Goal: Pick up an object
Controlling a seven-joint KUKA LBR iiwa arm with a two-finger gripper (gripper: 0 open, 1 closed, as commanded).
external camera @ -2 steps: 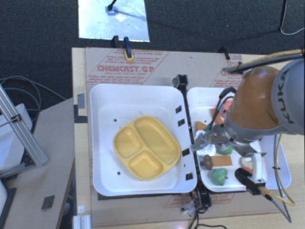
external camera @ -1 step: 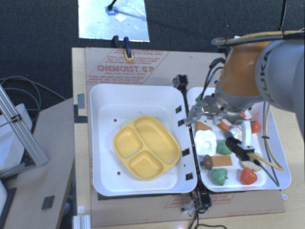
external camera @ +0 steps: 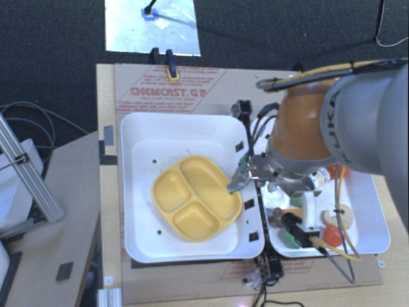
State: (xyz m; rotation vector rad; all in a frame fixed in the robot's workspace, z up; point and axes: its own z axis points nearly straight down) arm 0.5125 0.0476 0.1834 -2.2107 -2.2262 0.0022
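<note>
The gripper, its state impossible to tell, touches the right rim of the yellow three-compartment plastic plate at frame centre.

A robotics lab: grey KUKA arm at right, two white bins on cardboard-covered bench, dark carpet.

A brown board with red lettering underlies the bins; a shiny metal sheet lies beyond.
</note>
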